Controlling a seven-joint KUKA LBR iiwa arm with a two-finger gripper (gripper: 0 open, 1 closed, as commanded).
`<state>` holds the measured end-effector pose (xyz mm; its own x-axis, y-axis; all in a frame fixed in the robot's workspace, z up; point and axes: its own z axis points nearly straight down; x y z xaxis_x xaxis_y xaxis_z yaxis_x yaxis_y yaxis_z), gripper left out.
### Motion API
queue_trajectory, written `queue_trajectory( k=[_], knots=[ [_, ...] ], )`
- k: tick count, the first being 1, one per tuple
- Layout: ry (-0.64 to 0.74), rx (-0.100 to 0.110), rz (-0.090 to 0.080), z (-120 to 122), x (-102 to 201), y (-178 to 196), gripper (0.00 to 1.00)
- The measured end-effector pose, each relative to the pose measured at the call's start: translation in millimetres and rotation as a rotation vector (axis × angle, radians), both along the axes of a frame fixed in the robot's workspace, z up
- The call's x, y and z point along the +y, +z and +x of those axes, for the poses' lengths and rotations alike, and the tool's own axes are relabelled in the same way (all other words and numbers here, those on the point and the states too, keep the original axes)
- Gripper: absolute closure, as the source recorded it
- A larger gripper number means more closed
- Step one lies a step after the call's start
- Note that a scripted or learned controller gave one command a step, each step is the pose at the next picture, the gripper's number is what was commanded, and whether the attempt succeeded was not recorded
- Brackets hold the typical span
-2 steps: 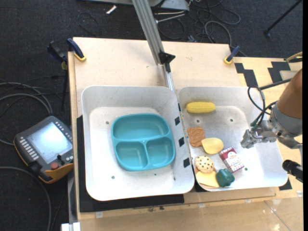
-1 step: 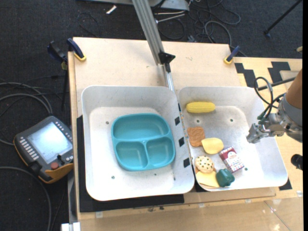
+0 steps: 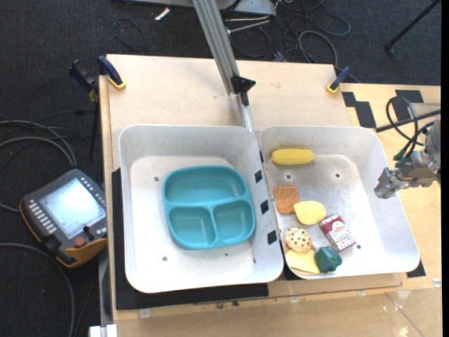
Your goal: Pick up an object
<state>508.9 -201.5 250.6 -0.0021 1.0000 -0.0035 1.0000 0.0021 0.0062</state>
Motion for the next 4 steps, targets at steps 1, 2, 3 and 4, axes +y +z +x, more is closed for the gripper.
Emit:
queue_trajectory(
  k=[1,2,3,4],
  knots=[
    [0.006,0.006,0.005,16.7,53.7,-10.3,1.00],
    [0.006,0.007,0.006,20.8,107.5,-20.8,1.00],
    [0.006,0.005,0.005,33.1,151.4,-17.2,1.00],
    [0.006,0.005,0.005,37.6,202.2,-8.2,1.00]
  ],
)
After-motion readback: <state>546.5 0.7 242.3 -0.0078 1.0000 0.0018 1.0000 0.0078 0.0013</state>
